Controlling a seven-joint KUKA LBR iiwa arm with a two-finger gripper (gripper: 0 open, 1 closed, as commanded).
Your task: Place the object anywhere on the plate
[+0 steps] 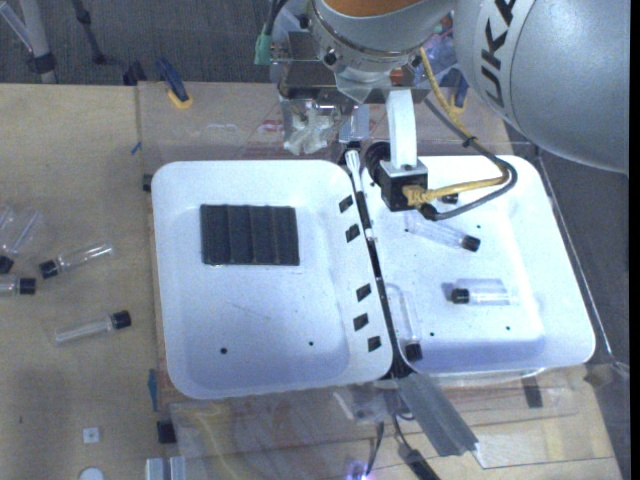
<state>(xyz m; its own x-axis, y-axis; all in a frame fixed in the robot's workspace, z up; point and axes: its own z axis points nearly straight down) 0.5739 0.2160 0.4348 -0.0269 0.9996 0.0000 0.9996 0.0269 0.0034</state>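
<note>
Bins: there were two, left bin and right bin.
Black ridged plate: one.
Capped vials: three lay in the right bin; at least four on the bench.

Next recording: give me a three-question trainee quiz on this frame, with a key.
1. True or false: the black ribbed plate lies in the left bin.
2. How many capped vials lie in the right bin? A) one B) three C) five
3. Fill in: the gripper hangs by the bins' ___ rim (near or far, as the camera sees it).
Key: 1 true; 2 B; 3 far.
</note>
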